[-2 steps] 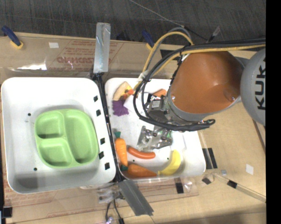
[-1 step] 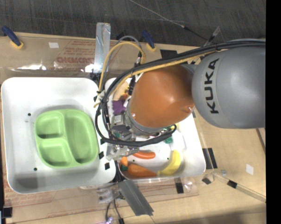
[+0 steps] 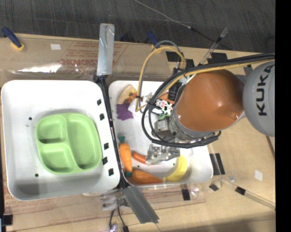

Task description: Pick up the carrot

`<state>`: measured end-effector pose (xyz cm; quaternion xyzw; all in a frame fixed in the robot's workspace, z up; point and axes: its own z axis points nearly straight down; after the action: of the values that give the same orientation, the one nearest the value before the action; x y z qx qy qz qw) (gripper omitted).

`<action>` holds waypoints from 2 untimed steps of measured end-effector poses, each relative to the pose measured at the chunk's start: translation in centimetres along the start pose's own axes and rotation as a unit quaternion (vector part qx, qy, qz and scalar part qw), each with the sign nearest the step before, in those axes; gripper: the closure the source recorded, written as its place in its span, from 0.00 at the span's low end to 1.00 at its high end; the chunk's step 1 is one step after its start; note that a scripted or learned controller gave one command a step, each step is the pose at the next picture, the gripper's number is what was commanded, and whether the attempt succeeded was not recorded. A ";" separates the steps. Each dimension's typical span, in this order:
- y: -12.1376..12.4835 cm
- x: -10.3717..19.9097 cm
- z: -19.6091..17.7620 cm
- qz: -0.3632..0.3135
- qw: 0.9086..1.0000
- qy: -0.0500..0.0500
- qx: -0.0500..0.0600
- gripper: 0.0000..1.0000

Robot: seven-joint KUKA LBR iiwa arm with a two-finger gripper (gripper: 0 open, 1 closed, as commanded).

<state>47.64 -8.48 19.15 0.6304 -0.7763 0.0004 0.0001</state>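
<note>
- Carrot (image 3: 124, 157) — an orange, tapered piece lying near the left wall of the right bin (image 3: 203, 166), towards its near corner, its length running roughly along that wall. Nothing grips it; it rests on the bin floor.
- Other orange pieces (image 3: 144, 177) lie just beside it along the near wall, and a third sliver (image 3: 139, 157) points towards the gripper. Which of these counts as the carrot cannot be settled from this view; the upright one by the wall is taken here.
- Gripper (image 3: 161, 154) — hangs low over the bin floor, just right of the carrot and apart from it. Whether its claw is spread or pressed together cannot be told; the metal parts are too cluttered to read.
- A yellow banana-like item (image 3: 180, 169) sits just beside the gripper, against the near wall.
- A purple object (image 3: 124, 111) and a pale wedge (image 3: 128, 93) lie at the bin's far end.
- Left bin (image 3: 15, 129) holds a green divided tray (image 3: 68, 142).
- Progress, as a judgement: the approach is made, the grasp and the lift are not yet done.
</note>
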 end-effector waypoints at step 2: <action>-12.1 -2.7 -3.8 -0.192 0.981 -0.001 0.001 1.00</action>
<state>60.05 -8.31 22.99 0.7676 -0.6409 -0.0001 -0.0012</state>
